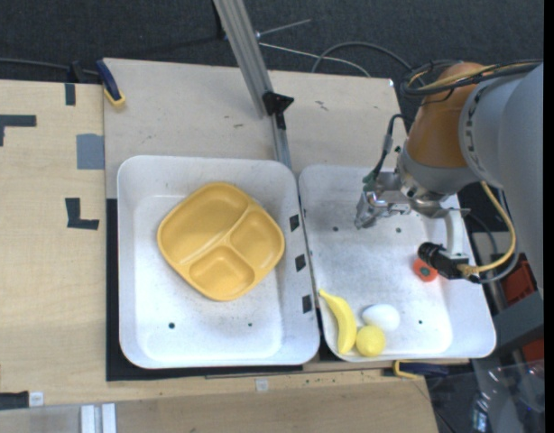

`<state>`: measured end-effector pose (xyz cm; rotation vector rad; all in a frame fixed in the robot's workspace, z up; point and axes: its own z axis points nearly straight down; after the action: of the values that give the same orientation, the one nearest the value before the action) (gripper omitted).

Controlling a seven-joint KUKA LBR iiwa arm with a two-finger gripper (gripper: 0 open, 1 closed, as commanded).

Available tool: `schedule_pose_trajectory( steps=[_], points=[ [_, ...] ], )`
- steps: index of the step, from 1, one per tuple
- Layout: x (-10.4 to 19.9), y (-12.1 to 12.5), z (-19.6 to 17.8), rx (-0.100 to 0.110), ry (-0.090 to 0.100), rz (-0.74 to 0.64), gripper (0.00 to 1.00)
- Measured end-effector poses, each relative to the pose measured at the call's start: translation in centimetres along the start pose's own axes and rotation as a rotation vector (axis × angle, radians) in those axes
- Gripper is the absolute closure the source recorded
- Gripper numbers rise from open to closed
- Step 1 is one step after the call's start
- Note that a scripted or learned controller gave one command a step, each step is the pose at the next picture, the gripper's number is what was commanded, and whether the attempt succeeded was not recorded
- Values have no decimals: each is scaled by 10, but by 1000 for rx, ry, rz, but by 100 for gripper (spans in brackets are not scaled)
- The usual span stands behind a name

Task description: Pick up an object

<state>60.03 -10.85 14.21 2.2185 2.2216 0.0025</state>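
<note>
Gripper over the right bin, nothing between its fingers

The gripper (367,207) hangs released at the right bin's (349,180) 11 o'clock, likely poised to descend. Candidate objects, a banana (339,318), white egg (381,315) and lemon (370,340), cluster at 6 o'clock, well apart from it. A yellow divided plate (221,240) fills the left bin (133,260). No readable labels anywhere.

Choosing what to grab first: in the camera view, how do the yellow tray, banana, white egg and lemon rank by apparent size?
1. Yellow tray, by far the largest.
2. Banana.
3. White egg and lemon look about alike; I won't rank them.
</note>
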Motion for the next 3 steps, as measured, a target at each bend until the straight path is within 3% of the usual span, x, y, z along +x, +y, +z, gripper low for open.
schedule_pose_trajectory(
  steps=[2,3],
  points=[
    [-3,6,-81,0,0,-1,100],
    [59,20,-77,3,2,-6,100]
  ],
)
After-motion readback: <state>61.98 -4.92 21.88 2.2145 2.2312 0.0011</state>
